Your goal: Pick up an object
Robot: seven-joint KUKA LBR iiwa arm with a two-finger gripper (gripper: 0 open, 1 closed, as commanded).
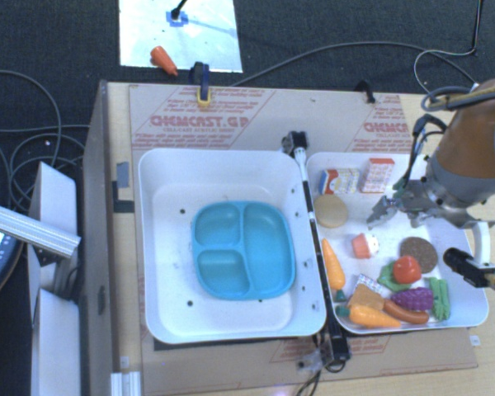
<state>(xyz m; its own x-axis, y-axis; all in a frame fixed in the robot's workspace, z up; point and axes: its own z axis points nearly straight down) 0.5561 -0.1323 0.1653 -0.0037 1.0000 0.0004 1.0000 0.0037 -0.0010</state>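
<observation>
Nearest the camera, toy food crowds my right bin's [478,312] front edge: carrots [333,266], a grape bunch [412,299], a tomato [407,269], so picking there risks bumping neighbours. Just beyond, the small red-and-white piece [364,245] lies apart, my likeliest target. My pincer [385,208] hovers above it, fingers spread, pinching nothing. Across the divider, a blue sectioned tray [243,250] sits in the left bin [161,188] on the desk [231,118].

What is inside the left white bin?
The left bin holds a blue tray with three compartments, lying flat. The bin floor under the tray is covered.
</observation>
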